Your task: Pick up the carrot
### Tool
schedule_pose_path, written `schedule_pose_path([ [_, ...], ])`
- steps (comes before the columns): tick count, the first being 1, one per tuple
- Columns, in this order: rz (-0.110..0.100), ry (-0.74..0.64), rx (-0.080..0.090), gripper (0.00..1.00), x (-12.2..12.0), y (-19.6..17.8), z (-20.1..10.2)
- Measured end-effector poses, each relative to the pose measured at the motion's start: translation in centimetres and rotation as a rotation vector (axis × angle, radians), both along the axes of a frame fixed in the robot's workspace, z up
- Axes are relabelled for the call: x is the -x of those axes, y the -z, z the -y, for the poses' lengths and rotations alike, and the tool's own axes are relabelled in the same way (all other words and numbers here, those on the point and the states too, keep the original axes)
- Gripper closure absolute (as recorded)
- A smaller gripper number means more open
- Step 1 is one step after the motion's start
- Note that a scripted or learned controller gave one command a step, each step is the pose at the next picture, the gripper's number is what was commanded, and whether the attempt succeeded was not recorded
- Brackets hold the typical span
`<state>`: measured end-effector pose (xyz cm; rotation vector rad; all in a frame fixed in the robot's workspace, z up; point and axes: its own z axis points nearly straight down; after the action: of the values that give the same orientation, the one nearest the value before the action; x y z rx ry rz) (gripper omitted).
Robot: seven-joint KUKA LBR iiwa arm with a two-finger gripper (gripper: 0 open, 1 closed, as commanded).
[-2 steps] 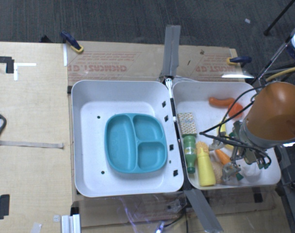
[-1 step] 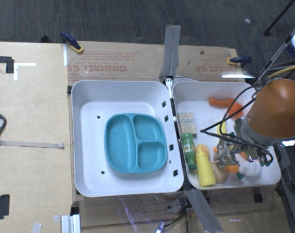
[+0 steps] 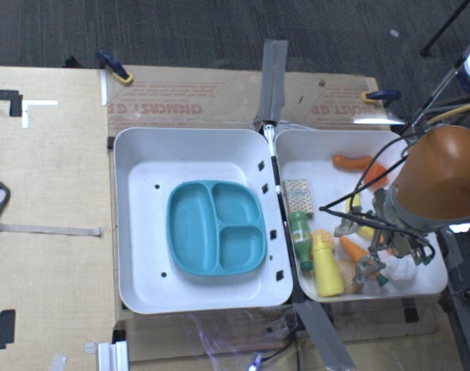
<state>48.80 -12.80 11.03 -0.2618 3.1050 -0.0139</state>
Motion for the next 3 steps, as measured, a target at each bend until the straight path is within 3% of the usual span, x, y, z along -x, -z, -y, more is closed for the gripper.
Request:
schedule_pose_path([
  [1, -0.021, 0.031, -0.006, 0.00, 0.3, 1.7, 1.3],
  [2, -0.006, 0.029, -0.001, 1.00, -0.2, 0.3, 1.4],
  [3, -0.006, 0.029, -0.001, 0.00, -0.2, 0.3, 1.4],
])
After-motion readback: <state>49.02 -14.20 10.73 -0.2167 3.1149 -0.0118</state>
